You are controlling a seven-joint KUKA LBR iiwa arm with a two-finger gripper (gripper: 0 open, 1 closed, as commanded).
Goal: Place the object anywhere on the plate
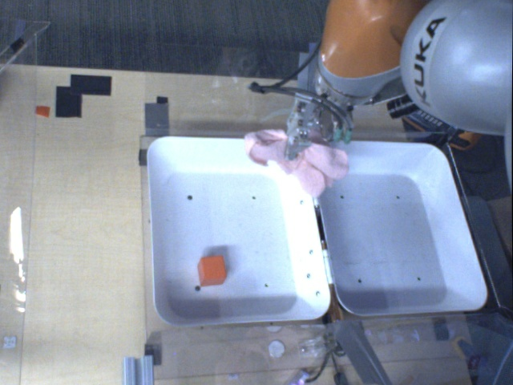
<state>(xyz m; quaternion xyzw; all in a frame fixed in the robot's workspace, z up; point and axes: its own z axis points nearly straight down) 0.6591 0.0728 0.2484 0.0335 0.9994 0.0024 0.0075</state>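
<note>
Gripper [317, 131]: hanging low at the far rim, right above the pink cloth [303, 162].

Touching or almost touching the cloth directly beneath; being closed on it or released, impossible to tell from here. Draping crosswise under the gripper, over the rims where the left bin [240, 215] and the right bin [401, 231] are meeting. Lying well apart from the gripper, toward the camera and toward the view's left, on the left bin's floor: the orange block [212, 269], nearly cubic, so offering no clear long axis. Probably being the task's object; if so, calling for a long diagonal travel before any descent.
</note>
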